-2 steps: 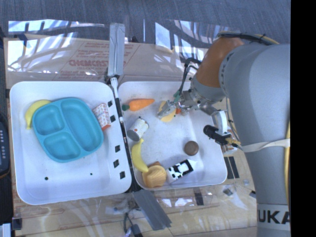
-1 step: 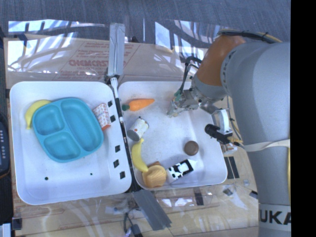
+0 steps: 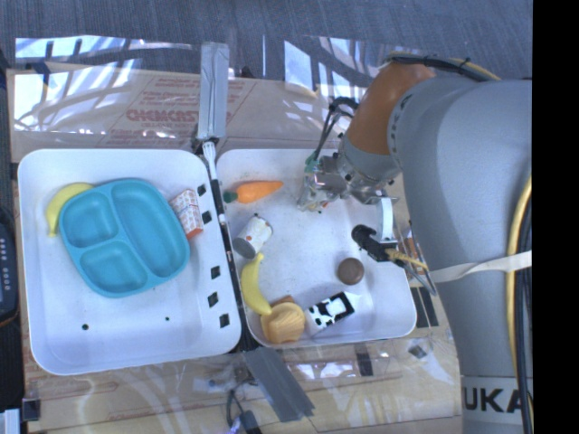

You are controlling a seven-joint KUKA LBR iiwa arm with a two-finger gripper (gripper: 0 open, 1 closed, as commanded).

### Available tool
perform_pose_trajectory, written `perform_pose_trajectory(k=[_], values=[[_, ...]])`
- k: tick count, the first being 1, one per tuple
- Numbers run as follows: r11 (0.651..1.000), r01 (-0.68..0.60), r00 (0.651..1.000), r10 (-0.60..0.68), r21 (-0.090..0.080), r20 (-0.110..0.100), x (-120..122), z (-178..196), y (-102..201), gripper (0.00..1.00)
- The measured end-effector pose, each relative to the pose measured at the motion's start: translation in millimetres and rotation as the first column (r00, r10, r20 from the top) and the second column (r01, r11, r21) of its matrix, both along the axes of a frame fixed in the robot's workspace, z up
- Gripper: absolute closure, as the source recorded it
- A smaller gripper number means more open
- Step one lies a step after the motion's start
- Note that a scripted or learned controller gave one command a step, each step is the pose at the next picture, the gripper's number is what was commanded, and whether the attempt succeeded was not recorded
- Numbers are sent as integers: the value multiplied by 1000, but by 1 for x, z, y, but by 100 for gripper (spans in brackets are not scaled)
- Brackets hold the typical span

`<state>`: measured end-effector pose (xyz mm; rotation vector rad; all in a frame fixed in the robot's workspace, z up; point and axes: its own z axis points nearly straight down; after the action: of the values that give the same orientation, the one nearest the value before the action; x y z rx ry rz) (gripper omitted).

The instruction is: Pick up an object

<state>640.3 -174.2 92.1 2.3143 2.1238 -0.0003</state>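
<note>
My gripper (image 3: 316,193) hangs over the upper middle of the right bin (image 3: 391,319), just right of an orange carrot (image 3: 257,190) and apart from it. Below the carrot lies a small white cup (image 3: 254,232) on its side. A yellow banana (image 3: 251,285) runs along the bin's left wall, with a round wooden piece (image 3: 283,323) at its lower end. Beside that lies a black-and-white cow toy (image 3: 331,310). A brown ball (image 3: 351,270) rests near the right wall. Nothing shows in the gripper's grasp.
The left bin (image 3: 54,333) holds a blue divided plate (image 3: 122,236), a yellow banana (image 3: 61,202) tucked behind the plate's left rim, and a small orange-and-white can (image 3: 187,212) by the right wall. My grey arm (image 3: 452,179) covers the right bin's right side.
</note>
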Motion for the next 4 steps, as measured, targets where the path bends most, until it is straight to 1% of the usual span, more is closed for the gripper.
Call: perform_pose_trajectory(k=[1,2,3,4], values=[[1000,-2,1000,2,0,0,0,0,0,0],[988,-152,988,152,0,8,19,116,61,0],[975,-223,975,223,0,2,17,37,5,0],[981,-193,981,193,0,1,17,34,-27,0]])
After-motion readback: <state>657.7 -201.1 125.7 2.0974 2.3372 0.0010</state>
